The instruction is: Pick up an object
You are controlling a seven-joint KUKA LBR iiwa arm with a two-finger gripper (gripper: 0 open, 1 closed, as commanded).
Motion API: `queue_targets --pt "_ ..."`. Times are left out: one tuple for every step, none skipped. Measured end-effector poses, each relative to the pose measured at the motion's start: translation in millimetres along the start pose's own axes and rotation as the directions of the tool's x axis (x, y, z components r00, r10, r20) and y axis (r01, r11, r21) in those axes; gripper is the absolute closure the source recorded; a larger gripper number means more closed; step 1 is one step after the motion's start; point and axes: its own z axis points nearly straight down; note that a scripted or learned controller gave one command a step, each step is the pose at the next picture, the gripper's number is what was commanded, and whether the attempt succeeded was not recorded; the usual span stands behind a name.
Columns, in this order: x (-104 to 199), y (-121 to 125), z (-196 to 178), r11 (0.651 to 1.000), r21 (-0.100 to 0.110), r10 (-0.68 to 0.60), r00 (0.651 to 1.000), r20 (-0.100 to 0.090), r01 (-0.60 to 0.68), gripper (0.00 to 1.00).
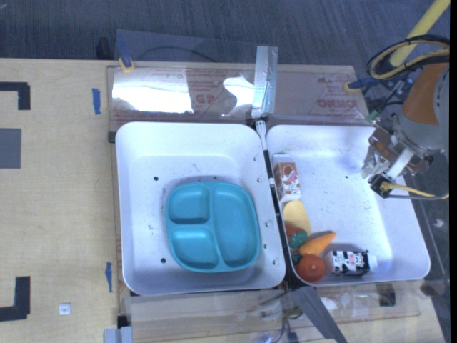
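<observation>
The right bin [343, 156] holds a small pile along its left wall and front edge. A brown and white carton [286, 179] lies at the back of it. In front of that come a yellow piece [295, 215], an orange carrot [318, 243], a red tomato [311, 267] and a black and white box [350, 261]. My gripper [384, 171] hangs over the bin's right side, well apart from the pile, with nothing seen in it.
In the left bin [143, 156] lies a teal divided plate [213, 226]. A ridge [268, 170] separates the two bins. Clear panels and a taped post [264, 77] stand behind them. Yellow cables [407, 48] loop above the arm.
</observation>
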Motion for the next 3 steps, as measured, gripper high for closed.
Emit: queue_targets --pt "19 -68 -96 0.996 -0.004 0.093 0.996 -0.007 -0.093 1.00" --pt "68 -111 -91 0.999 0.006 0.034 0.999 0.001 -0.034 1.00" --pt "126 -150 -84 0.999 0.003 0.036 0.999 0.001 -0.036 1.00"
